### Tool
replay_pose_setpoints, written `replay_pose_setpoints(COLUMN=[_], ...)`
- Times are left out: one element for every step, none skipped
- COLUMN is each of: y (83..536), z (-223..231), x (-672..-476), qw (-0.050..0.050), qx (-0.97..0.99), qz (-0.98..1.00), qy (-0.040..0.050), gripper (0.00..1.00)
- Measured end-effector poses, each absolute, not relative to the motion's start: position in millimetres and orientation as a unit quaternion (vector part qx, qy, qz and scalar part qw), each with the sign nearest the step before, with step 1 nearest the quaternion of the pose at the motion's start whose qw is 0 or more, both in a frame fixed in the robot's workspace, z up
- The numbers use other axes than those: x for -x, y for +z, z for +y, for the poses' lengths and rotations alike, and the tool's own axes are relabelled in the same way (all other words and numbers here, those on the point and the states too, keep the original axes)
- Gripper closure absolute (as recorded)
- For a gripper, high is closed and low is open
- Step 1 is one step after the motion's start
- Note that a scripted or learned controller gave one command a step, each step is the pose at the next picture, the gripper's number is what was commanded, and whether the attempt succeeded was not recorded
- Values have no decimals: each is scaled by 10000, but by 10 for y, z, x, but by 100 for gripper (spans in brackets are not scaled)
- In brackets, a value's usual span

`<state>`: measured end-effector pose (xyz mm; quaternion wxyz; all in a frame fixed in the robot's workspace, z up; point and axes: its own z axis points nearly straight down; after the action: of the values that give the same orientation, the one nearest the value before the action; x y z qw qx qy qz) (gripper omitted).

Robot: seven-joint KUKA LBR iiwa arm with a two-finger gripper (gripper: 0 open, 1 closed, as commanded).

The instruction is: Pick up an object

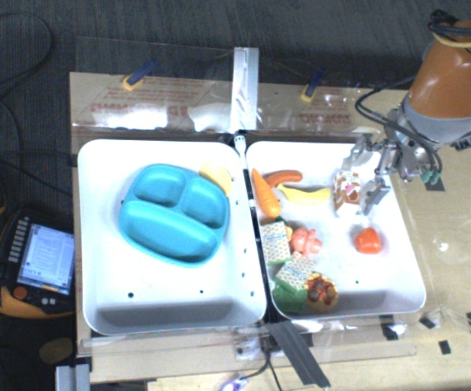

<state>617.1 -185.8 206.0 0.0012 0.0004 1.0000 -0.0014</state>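
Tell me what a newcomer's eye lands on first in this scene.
First comes the big blue divided tray, lying at a slant in the left bin. Next, the bright toy food crowded along the left side of the right bin: an orange carrot, a sausage and a banana. The gripper reaches into that bin's upper right, with a small patterned packet between its fingers.

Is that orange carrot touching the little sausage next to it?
Touching, as far as the camera view shows: the carrot's top end meets the left end of the sausage near the right bin's upper left corner, with no white floor between them.
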Motion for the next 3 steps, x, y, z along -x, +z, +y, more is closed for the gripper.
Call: replay_pose_setpoints(y=[2167, 1918, 893], z=[-2083, -2228, -1757], x=[-6259, -6696, -6447], qw=[18, 22, 47], qx=[684, -798, -2764], qz=[9977, 9968, 9610], qy=[-20, -9, -9], gripper=[0, 0, 0])
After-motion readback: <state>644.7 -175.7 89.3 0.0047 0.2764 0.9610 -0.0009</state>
